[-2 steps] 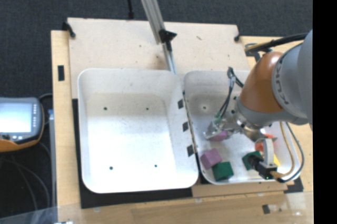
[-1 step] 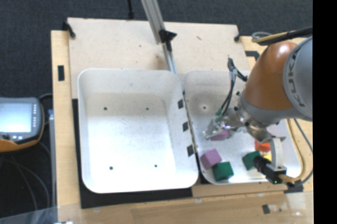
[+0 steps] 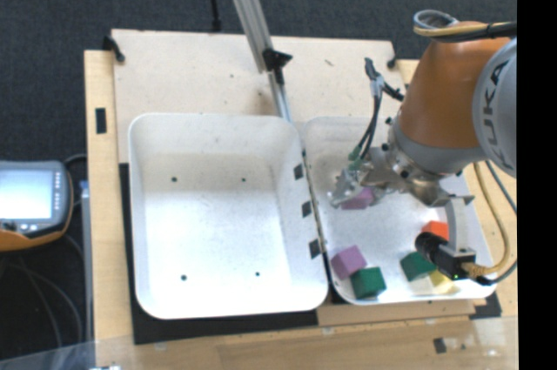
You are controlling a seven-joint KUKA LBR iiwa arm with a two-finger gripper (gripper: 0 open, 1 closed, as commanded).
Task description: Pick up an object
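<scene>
A pale purple block [image 3: 357, 200] is seen in the right bin [image 3: 383, 297], toward its left side, directly under the gripper [image 3: 348, 185] and touching or nearly touching it. Whether the block is pinched between the fingers cannot be told, nor how far the fingers are spread, as the tips are blurred against it. The gripper is carried by the grey arm [image 3: 452, 111] with its orange band, reaching in from the right above the bin. Nearer the front wall of the same bin, a second purple block [image 3: 349, 259] is set just beside a dark green block [image 3: 369, 281]. Further right, an orange block [image 3: 434, 231], a green block [image 3: 415, 265] and a yellowish piece [image 3: 439, 282] are clustered near the corner. The left bin [image 3: 139, 185] is placed alongside on the worktop [image 3: 174, 72].
</scene>
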